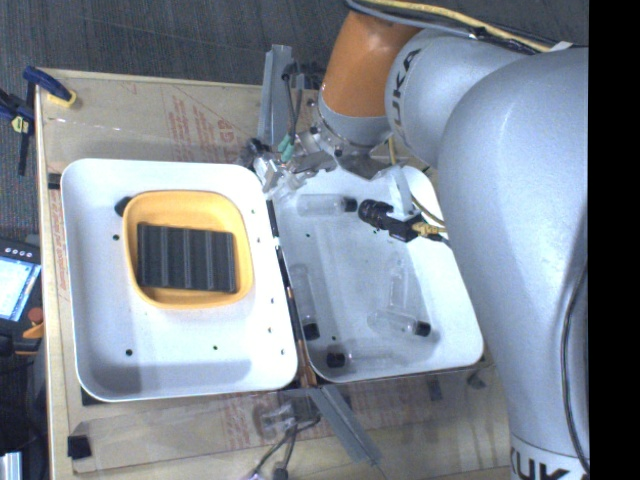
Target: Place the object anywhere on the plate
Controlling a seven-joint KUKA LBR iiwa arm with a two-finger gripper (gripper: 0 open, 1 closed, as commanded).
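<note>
Plate (188,254) yellow in left bin (100,348); claw (285,168) at bin corner, grip state unclear, arm-shadowed.

Arm (500,168) carries "KUKA" lettering: partial "UKA" reads vertically on the grey casing just below the orange band (365,53), and "KUK" shows at the bottom edge on the arm's base. Faint red printing runs across the wooden bench board (150,103) above the left bin, too small and washed out to read. A small screen (15,288) at the left edge shows blue content, not legible.
</note>
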